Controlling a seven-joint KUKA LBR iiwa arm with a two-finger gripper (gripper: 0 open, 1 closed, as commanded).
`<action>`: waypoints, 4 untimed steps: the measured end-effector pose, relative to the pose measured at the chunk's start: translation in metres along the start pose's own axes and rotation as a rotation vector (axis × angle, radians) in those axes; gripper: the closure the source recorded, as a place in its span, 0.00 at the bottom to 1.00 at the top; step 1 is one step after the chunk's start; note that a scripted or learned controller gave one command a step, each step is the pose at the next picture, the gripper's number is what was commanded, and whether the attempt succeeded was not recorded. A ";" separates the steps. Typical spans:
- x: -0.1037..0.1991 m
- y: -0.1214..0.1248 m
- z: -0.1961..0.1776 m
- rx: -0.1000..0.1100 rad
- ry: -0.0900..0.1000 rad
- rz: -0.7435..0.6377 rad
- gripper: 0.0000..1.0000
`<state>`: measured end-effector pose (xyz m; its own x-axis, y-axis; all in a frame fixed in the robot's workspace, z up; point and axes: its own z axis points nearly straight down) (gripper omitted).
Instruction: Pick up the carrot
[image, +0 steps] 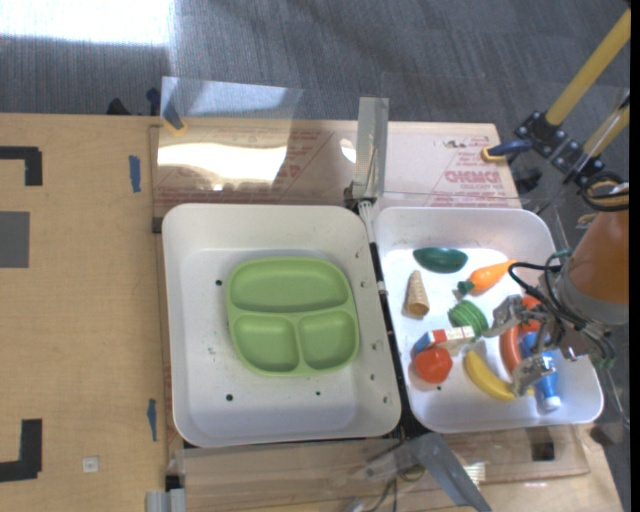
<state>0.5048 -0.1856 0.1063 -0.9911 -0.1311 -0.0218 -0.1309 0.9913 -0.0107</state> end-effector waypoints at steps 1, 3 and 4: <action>-0.076 0.027 0.018 -0.009 0.008 -0.162 0.00; -0.160 -0.042 0.018 -0.044 0.038 -0.166 0.00; -0.155 -0.048 0.024 -0.033 0.048 0.015 0.00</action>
<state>0.6649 -0.2127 0.0861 -0.9929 -0.1163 0.0263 -0.1157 0.9930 0.0226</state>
